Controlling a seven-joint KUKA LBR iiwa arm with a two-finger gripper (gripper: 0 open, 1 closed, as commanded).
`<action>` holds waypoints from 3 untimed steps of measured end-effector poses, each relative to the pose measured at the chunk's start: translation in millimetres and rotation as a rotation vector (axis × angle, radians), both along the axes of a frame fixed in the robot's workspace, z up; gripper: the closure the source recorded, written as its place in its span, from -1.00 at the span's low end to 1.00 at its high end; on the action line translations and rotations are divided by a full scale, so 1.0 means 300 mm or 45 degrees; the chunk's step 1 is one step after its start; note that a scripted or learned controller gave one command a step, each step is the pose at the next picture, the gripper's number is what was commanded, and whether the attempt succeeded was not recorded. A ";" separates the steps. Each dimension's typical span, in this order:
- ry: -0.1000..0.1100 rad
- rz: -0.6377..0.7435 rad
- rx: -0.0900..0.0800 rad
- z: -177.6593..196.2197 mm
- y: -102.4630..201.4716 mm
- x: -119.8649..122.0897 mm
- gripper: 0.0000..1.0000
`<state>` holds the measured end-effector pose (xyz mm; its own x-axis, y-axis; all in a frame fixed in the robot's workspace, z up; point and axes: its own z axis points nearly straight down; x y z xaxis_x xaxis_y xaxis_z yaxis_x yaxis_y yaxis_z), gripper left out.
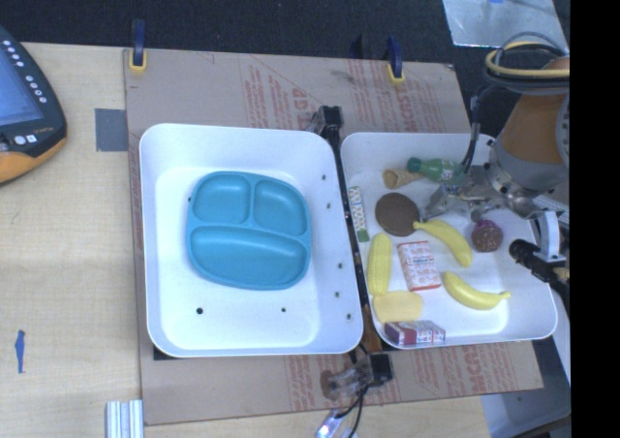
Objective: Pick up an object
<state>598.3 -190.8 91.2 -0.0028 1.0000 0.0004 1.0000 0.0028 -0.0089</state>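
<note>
Crowded at right: bananas (pixel 448 240), a brown disc (pixel 395 214), packets in the right bin (pixel 523 329); hand (pixel 465 192) above its upper rim, grip impossible to tell; blue tray (pixel 249 230) centred in the left bin (pixel 165 310).

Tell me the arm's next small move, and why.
Probably lower the gripper straight down onto the upper banana. The gripper hangs over the right bin with nothing visibly held, and that banana lies just below it, beside the brown disc, so it looks like the nearest target. Finger state is unclear.
</note>
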 end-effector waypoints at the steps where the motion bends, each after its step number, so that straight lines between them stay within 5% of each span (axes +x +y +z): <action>1: -0.013 0.006 -0.003 0.006 -0.069 0.203 -1.00; 2: 0.003 -0.001 0.004 0.031 0.052 -0.106 -1.00; 3: -0.017 0.011 -0.001 0.009 0.249 0.157 -1.00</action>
